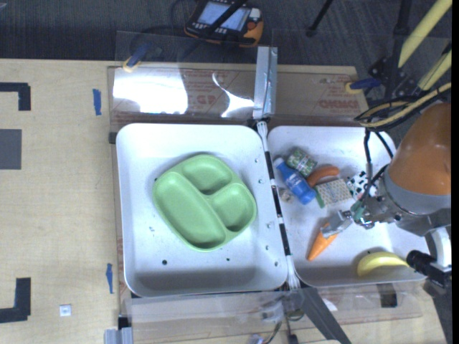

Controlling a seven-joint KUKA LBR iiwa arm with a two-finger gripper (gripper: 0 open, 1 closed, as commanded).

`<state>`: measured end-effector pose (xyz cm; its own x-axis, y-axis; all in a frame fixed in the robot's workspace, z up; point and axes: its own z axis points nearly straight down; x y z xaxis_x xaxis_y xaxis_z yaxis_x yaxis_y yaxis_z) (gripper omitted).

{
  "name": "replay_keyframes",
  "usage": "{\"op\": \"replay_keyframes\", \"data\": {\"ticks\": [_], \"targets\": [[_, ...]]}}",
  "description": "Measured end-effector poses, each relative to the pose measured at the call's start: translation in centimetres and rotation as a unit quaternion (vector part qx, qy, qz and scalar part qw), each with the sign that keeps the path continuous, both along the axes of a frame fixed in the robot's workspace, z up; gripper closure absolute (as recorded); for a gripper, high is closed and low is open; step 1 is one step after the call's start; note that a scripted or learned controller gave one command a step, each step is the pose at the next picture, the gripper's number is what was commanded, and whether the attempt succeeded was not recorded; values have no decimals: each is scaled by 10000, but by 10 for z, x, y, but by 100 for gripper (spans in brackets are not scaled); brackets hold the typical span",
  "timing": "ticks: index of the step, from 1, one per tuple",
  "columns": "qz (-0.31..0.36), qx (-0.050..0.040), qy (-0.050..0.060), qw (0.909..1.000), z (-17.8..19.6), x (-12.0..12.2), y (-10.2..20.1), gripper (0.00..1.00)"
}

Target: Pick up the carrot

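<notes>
Camera view from above the bench, looking down at a slant on a pale wooden benchtop (57,192) marked with black squares and short strips of blue tape. At the left of the pair sits a shallow white plastic bin (136,264) with rounded corners, and in its middle lies a light green plastic plate divided into three compartments (204,201), turned at an angle. A thin ridge where the two rims meet separates this bin from a second shallow white bin (344,264) on the right. Near the top of that right bin, close to the ridge, lies a small blue plastic bottle (294,183), with a green and white printed can (303,162) just above it. Beside these are a rounded orange-red item (326,171) and a small speckled rectangular packet (332,191). Lower down, near the middle of the right bin, lies the small orange toy carrot (322,243), pointed end toward the lower left. The two-finger gripper (343,222) sits right at the carrot's upper, thicker end, its pale fingers touching or nearly touching it; how far the fingers are apart, and whether they have hold of the carrot, cannot be made out. A yellow toy banana (380,263) lies near the bin's lower right corner. The grey arm with its orange band (428,160) comes in from the right.
</notes>
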<state>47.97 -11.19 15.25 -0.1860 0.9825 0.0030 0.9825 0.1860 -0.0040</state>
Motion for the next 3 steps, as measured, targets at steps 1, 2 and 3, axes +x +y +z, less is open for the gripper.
{"op": "replay_keyframes", "data": {"ticks": [1, 2, 3], "targets": [[-104, -1, -2, 9999, -11, 0, -22, 0], [543, -13, -53, 9985, -66, 2, 14, 0], [529, -13, -68, 9986, -57, 4, 14, 100]]}}
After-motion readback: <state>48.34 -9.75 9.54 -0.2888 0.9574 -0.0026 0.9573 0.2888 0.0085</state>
